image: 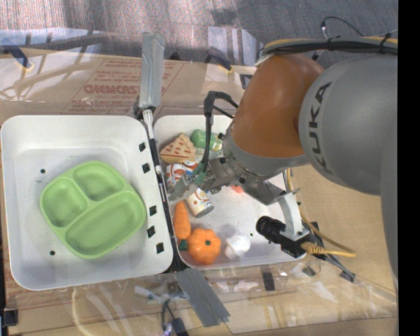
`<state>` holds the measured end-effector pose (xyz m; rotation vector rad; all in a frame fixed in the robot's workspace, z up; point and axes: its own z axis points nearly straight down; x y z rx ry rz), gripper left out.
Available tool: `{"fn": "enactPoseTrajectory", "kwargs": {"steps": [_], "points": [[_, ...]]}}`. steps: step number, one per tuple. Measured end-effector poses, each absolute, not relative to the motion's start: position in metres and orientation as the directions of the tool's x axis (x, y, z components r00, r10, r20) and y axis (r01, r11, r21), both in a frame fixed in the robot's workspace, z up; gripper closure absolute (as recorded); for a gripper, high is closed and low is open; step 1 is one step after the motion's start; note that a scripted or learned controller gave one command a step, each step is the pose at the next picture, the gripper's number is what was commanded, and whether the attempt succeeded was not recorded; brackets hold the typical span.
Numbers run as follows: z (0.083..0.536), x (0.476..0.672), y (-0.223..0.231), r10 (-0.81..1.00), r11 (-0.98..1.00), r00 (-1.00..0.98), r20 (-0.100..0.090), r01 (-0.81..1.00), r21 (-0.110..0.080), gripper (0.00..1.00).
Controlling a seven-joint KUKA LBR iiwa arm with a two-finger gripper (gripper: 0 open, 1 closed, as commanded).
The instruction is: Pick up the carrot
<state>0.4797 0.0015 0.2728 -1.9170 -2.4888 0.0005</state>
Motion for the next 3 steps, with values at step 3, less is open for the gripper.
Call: {"fn": "enactPoseTrajectory", "kwargs": {"steps": [3], "points": [[0.336,0.58,-0.027,0.663,0.749,-0.749,-0.005,0.663,0.002,0.0]]}}
